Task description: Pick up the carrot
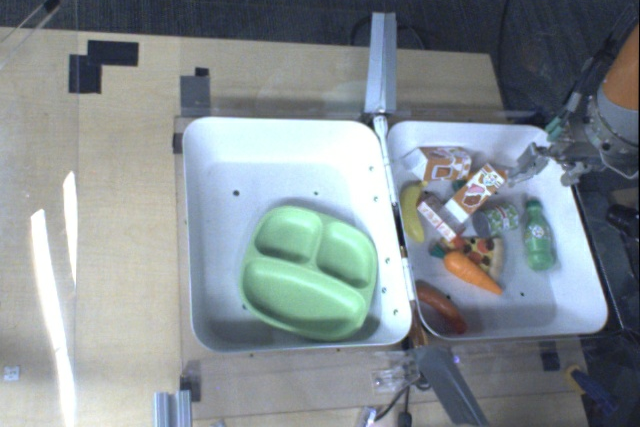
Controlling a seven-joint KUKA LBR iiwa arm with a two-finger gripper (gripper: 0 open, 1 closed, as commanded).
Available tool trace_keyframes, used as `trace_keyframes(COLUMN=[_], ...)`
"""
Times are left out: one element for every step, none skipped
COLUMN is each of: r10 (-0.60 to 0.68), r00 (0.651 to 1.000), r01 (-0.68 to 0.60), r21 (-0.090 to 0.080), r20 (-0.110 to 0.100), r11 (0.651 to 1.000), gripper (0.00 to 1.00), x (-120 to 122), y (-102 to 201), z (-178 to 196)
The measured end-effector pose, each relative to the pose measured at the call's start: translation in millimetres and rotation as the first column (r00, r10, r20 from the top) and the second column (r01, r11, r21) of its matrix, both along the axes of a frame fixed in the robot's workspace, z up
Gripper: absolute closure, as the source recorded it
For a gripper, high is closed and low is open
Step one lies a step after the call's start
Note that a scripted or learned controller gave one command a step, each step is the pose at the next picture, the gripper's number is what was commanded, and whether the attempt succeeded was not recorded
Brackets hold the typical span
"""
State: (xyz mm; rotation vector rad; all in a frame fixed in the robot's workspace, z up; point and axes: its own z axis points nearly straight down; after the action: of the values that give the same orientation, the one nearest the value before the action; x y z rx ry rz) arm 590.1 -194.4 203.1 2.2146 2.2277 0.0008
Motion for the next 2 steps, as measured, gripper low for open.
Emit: trace_keyframes(r10=[0.201,0.202], r00=[0.980,0.979], r01=[-0.201,-0.202], r21=[0.003,0.002], r20=[0.010,0.013], r11=[0.980,0.979], gripper=[0.00,1.00], x=[-53.1,-50.6], y=[22.1,21.7], z=[-104.1,-95.4])
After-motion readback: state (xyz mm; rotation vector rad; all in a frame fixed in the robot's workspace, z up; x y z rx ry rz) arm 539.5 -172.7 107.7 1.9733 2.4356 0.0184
